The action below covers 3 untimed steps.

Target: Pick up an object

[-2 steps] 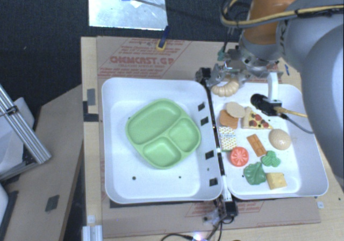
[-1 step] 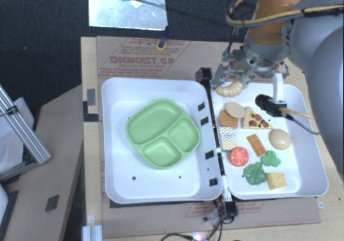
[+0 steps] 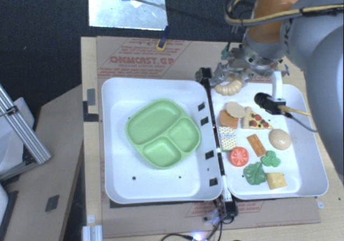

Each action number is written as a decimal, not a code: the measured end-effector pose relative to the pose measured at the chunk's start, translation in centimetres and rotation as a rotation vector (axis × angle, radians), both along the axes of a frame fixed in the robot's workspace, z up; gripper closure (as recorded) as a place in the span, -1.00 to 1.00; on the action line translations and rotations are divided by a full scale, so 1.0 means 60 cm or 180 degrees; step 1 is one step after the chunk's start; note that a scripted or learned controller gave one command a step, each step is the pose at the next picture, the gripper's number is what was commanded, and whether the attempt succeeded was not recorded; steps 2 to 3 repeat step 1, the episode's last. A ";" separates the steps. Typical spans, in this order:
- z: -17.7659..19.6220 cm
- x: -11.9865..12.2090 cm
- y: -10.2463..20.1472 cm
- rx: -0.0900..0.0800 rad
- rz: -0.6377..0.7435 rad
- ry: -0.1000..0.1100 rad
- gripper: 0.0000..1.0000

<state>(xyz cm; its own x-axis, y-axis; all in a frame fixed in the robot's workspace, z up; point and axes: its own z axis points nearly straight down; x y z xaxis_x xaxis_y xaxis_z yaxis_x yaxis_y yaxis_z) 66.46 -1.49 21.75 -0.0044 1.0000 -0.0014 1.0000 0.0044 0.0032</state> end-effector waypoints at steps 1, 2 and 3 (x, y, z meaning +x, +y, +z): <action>0.029 -0.004 0.004 0.0005 0.0002 -0.0004 1.00; 0.029 -0.004 0.004 0.0005 0.0002 -0.0004 1.00; 0.029 -0.004 0.004 0.0005 0.0002 -0.0004 1.00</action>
